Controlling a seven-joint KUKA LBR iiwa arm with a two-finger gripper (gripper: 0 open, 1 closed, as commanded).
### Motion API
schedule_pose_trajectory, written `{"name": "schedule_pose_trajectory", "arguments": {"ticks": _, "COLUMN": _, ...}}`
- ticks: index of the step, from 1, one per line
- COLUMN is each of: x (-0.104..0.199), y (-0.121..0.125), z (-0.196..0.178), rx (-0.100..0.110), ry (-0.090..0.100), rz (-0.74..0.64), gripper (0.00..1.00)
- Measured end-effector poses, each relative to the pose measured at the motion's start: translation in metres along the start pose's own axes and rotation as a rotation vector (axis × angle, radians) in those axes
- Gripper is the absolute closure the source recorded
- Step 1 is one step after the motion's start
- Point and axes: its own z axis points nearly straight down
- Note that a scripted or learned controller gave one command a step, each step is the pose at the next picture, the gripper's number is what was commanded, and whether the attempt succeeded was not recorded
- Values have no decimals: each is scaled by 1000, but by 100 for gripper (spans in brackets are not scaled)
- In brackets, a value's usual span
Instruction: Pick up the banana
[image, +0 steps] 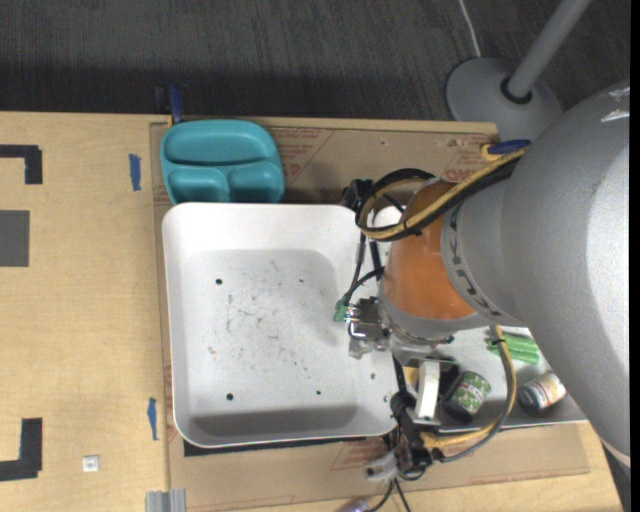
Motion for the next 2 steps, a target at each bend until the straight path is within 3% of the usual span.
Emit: {"name": "schedule_pose_trajectory", "arguments": {"ticks": 2, "x": 1, "y": -1, "z": 1, "rx": 3, "ry": -6, "rz": -87, "gripper": 100}}
